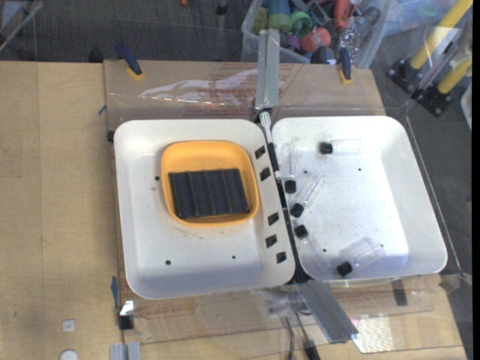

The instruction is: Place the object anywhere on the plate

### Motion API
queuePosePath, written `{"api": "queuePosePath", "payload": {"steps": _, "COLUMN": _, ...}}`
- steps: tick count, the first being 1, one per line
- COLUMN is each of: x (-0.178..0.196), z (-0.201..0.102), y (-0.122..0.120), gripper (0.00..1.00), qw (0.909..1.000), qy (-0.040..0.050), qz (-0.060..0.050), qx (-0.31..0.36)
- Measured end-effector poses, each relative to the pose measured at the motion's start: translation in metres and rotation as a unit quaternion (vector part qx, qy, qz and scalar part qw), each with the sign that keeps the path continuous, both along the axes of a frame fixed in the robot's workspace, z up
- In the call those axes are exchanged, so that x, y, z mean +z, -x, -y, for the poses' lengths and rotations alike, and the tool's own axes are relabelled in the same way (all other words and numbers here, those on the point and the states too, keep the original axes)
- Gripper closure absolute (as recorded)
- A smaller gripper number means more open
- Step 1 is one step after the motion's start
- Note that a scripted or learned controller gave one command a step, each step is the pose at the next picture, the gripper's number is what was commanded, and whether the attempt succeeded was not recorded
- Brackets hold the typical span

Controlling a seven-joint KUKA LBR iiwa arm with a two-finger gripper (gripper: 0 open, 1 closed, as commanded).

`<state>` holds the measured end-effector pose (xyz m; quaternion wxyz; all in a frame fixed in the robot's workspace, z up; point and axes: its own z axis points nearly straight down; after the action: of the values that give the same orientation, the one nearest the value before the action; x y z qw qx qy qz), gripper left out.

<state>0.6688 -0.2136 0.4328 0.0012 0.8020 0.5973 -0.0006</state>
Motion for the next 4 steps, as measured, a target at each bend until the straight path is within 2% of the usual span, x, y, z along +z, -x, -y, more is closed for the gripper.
{"api": "queuePosePath", "payload": {"steps": 1, "x": -0.001, "z": 0.000, "y": 0.000, "gripper": 1.00, "qw": 0.9988, "qy": -0.0005, "qz": -0.001, "qx": 0.050}}
{"api": "queuePosePath", "payload": {"steps": 2, "x": 0.000, "z": -0.001, "y": 0.006, "gripper": 1.00, "qw": 0.9789, "qy": -0.0018, "qz": -0.002, "qx": 0.204}}
{"api": "queuePosePath", "payload": {"steps": 3, "x": 0.001, "z": 0.009, "y": 0.000, "gripper": 1.00, "qw": 0.9294, "qy": -0.0002, "qz": 0.000, "qx": 0.369}}
{"api": "queuePosePath", "payload": {"steps": 4, "x": 0.001, "z": 0.009, "y": 0.000, "gripper": 1.00, "qw": 0.8638, "qy": -0.0007, "qz": 0.000, "qx": 0.504}}
